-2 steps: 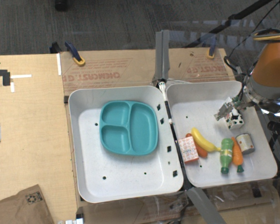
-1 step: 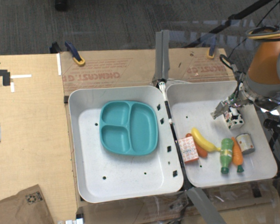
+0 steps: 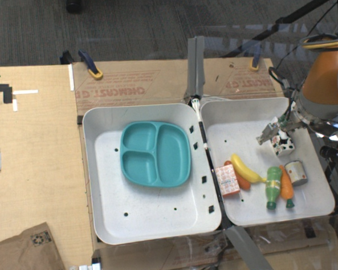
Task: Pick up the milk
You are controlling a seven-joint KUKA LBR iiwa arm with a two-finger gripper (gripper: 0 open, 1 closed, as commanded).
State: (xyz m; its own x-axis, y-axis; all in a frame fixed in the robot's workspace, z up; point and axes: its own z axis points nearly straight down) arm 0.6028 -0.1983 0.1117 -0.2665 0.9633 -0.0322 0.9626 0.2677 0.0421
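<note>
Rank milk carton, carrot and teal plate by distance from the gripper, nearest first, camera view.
From the gripper:
1. milk carton, right bin, just below the gripper.
2. carrot, right bin, toward the front edge, beside the green bottle.
3. teal plate, left bin, across the divider.

Colours, read outward from the teal divided plate (image 3: 156, 154)

Right of the plate: red-and-white carton (image 3: 226, 180), yellow banana (image 3: 245, 168), green bottle (image 3: 273, 187), orange carrot (image 3: 287, 185), black-spotted white milk carton (image 3: 283, 145).

arm (image 3: 320, 85): enters from right, wrist angled down-left | pincer (image 3: 272, 134): low, fingers spread
</note>
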